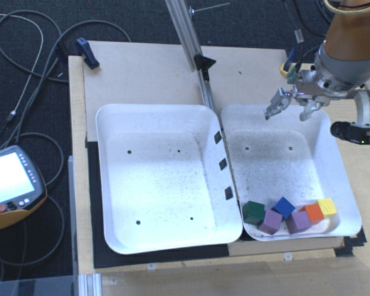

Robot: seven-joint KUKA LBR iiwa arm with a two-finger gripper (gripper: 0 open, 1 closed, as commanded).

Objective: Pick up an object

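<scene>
1. Blocks, small and cube-shaped, lie clustered along the near edge of the right white bin (333,165): a dark green block (254,212), a purple block (272,221), a blue block (284,206), a second purple block (299,220), an orange block (314,213) and a yellow block (327,207).
2. From the green block at the cluster's left end, the others run rightward, touching or just beside each other; the blue one sits slightly farther back than the purple pair.
3. End effector (290,106) of the grey arm with the orange band (348,29) hangs above the far rim of the right bin, well apart from the blocks.
4. Its two metal fingers stand spread apart with nothing between them.
5. Left white bin (111,165) lies just beside the right bin, their inner walls touching, with three dark square marks along the seam.
6. Both bins rest on a pale wooden table (142,73); an aluminium rail (182,23) slants up from the far end of the seam.
7. Blue clamp (87,53) grips the table's far left corner.
8. Left of the table, on dark carpet with looping cables, sits a handheld control pendant with a bright screen (11,182).
</scene>
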